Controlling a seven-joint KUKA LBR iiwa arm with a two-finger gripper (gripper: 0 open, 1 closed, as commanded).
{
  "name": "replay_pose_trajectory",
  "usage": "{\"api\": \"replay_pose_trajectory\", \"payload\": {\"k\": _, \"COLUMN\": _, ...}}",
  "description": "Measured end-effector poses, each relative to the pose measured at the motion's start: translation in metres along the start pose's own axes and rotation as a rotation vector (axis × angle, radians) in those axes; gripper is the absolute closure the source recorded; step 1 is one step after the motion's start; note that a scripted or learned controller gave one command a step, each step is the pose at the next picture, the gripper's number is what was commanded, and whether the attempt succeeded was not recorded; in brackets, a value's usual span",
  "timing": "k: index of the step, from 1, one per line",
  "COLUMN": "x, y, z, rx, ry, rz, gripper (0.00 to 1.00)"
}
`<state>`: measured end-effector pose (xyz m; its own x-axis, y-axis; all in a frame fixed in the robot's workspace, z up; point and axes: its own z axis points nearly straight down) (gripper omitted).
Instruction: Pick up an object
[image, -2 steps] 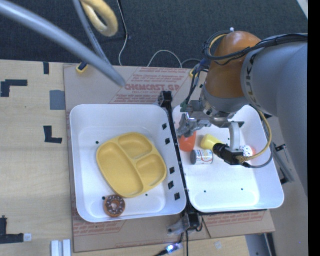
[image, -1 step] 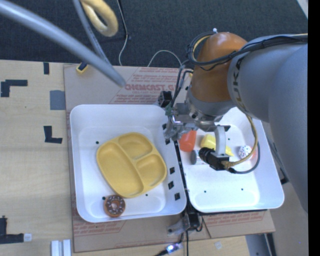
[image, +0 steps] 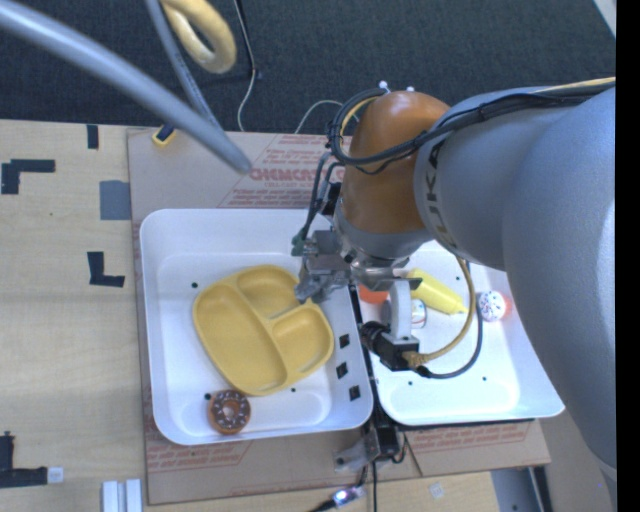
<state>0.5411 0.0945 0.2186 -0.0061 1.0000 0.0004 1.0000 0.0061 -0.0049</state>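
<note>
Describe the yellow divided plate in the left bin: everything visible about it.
The yellow divided plate is a rounded tray of matte, plastic-looking material, with raised ridges splitting it into three compartments: a long one along its left side and two smaller ones on the right. Nothing lies in the compartments. It lies flat, right side up, on the floor of the left bin, turned at a slant to the walls. The end effector sits over its upper right rim; whether they touch cannot be told. A chocolate doughnut lies just below it, apart.

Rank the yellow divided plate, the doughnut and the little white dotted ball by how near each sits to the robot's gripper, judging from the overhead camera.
From the gripper:
1. Yellow divided plate, left bin, right at the gripper.
2. Doughnut, left bin's near corner.
3. White dotted ball, right bin, past the arm; roughly level with the doughnut, hard to separate.
</note>
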Motion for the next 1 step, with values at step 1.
{"api": "replay_pose_trajectory", "payload": {"k": 1, "x": -0.0028, "y": 0.0013, "z": -0.0005, "rx": -0.002, "ry": -0.001, "rz": 0.004, "gripper": 0.00}}
